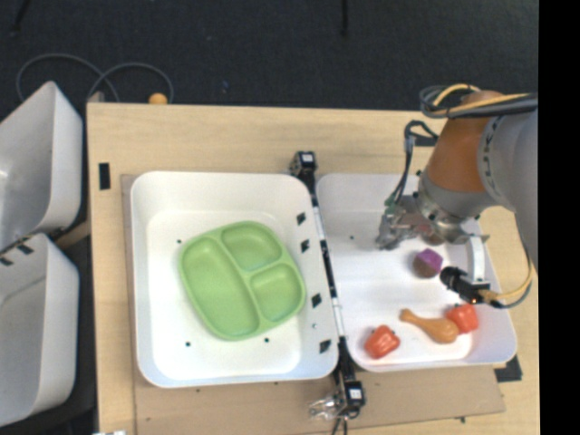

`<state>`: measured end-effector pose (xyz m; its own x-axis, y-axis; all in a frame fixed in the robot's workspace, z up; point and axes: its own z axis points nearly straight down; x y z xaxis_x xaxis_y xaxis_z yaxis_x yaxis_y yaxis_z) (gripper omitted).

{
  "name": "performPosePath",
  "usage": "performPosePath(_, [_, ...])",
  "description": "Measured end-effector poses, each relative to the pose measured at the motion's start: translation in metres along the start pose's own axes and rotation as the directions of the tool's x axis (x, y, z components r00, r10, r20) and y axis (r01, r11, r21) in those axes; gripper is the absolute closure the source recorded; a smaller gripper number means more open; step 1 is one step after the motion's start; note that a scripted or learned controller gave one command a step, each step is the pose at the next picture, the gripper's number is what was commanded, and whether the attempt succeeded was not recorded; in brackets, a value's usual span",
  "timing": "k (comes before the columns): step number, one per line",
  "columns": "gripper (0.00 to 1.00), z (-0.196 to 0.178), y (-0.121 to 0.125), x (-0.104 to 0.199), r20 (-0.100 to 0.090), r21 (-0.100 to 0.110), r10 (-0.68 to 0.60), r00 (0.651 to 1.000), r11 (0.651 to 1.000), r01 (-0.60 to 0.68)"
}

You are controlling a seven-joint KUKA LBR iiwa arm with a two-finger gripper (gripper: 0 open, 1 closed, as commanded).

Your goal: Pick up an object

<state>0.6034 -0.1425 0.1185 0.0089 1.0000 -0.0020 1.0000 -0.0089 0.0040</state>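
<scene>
One purple toy (pixel 429 262) just beside gripper (pixel 393 235)

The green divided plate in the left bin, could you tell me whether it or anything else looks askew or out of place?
The green divided plate lies turned at an angle to the left bin's walls, not squared up. Nothing looks spilled or damaged. The toys in the right bin lie loosely scattered.

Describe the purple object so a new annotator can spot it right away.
Look in the right bin, the one without the green plate. The purple object lies on the bin floor just below the gripper. It is small and round, the one purple item; the toys nearer the front rim are red, tan and orange.
</scene>
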Motion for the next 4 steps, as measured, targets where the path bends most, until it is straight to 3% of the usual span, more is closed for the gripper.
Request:
performPosePath(2, [1.0, -0.11, 0.003, -0.01, 0.0, -0.003, -0.009, 1.0, 1.0, 0.009])
performPosePath(4, [1.0, -0.115, 0.005, 0.1, -0.003, 0.001, -0.016, 1.0, 1.0, 0.016])
